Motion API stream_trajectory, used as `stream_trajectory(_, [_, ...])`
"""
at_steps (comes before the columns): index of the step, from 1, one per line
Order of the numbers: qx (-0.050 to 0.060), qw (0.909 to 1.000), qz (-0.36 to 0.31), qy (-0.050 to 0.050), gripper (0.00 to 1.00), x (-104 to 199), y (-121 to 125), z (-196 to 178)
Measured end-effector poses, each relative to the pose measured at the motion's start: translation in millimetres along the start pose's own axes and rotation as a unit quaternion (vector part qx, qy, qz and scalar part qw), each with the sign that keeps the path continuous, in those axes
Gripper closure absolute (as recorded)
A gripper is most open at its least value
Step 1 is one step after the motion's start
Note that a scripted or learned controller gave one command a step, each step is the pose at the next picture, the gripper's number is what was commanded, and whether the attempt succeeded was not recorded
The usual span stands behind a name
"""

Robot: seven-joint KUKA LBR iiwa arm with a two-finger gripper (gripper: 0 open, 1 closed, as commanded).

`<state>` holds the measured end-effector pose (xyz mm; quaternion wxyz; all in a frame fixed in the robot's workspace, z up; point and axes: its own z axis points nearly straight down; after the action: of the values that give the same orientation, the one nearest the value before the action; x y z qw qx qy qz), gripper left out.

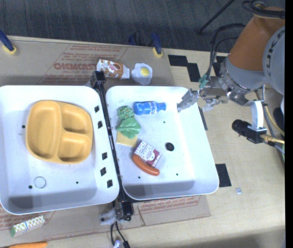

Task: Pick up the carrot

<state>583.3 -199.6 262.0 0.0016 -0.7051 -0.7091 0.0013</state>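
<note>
Carrot [145, 166] lies low in right bin [200, 159], long axis slanting; gripper [186, 102] well apart at upper-right rim; finger state: can't tell.

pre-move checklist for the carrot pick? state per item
1. Carrot visible in right bin: ok.
2. Carrot lying flat on the bin floor: ok.
3. Room around carrot: not ok, red-and-white packet sits right against it.
4. Gripper over carrot: not ok, it is at the bin's upper right rim, well away.
5. Gripper holding nothing: ok.
6. Straight path to carrot: cannot tell, the blue bottle lies close to that line.
</note>
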Motion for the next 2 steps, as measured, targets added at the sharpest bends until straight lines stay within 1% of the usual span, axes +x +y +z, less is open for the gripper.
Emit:
stream_trajectory(1, [0.001,0.999,-0.044,0.001,0.0,-11,-65,158])
stream_trajectory(2, [0.001,0.9974,0.072,0.001,0.0,67,-57,171])
